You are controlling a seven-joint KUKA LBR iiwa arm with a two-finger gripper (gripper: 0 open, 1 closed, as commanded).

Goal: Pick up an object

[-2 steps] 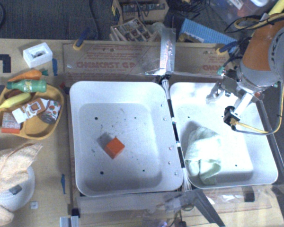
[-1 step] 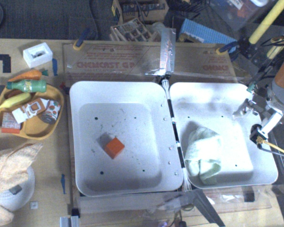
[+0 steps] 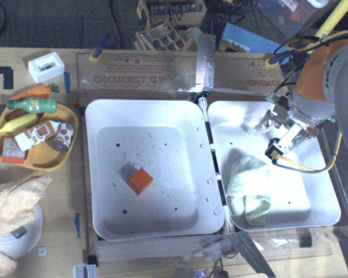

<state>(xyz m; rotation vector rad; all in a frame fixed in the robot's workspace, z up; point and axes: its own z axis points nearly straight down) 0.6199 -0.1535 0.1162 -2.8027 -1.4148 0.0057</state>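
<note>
two shallow white bins sit side by side on the table, and nothing in this view suggests the pick has begun in earnest. the left bin (image 3: pixel 104 120) holds one small orange block (image 3: pixel 141 180), lying loose on the floor of the bin a little below its centre, touching nothing. the right bin (image 3: pixel 325 204) holds a pale, crumpled cloth (image 3: pixel 247 185) bunched toward its lower left corner, against the wall shared with the other bin.

the arm (image 3: pixel 327 80) reaches in from the right, its orange band showing above the wrist, and the pincer (image 3: pixel 276 136) hangs over the upper part of the right bin, above and to the right of the cloth and well apart from the block. whether the pincer is spread or closed i cannot tell from this angle; the wrist and cables clutter it. no object is seen in its grip, and both things lie flat in their bins.

judging by this, the task is at its start: an object is yet to be chosen, reached, gripped and lifted. the cloth is the nearer candidate; the block would need a move across the divider.
</note>
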